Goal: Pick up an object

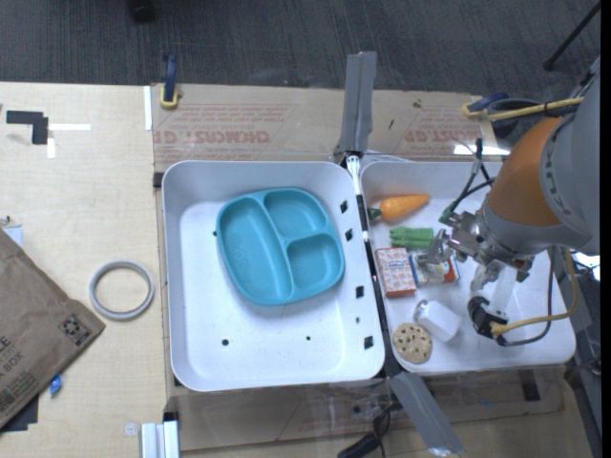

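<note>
Two white bins sit side by side on the bench: the left bin (191, 284) carries a blue divided plate (280, 244), and the right bin (535, 351) holds the small items. At its far left lies an orange carrot (401, 205), long axis running left to right with the thinner tip toward the right. Just nearer lies a green piece (411, 238), also lengthwise left to right. A red-and-white carton (394, 271) sits near the divider between the bins, its long axis running far to near. A white cup (439, 321) lies tipped on its side, and a round cookie (411, 343) rests flat by the bin's near left corner.

From the right, the grey arm with its orange band (520, 184) bends down over the right bin, wrist angled toward the left. The gripper (441, 256) is low, just right of the carton and near the green piece; whether it is spread or closed cannot be told, and nothing is plainly held.

Bare floor shows at the bin's near right; cables (516, 330) loop there.
</note>
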